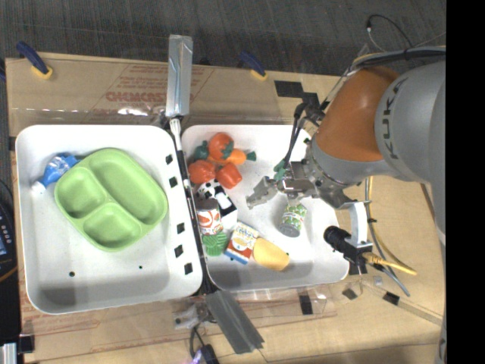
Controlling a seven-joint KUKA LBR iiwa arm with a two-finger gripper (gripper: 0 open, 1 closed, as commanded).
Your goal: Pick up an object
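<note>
Camera view: end effector (267, 191) over right bin (318, 273), fingers spread, released, nothing btwn them. Small green-white can (292, 218) lies just beside, below-right. Orange/red toy veg (215, 161) sit near bin's top-left; yellow piece (270, 255) and carton (242, 243) near the front. Left bin (45, 279) holds a green divided plate (111, 196).

**One fixed overhead camera**

A single camera looks down at a slant from above the pale wooden bench (424, 309), far enough to frame both shallow white plastic bins (45, 279) side by side; the grey, orange-banded arm (379, 120) enters from the right.
</note>
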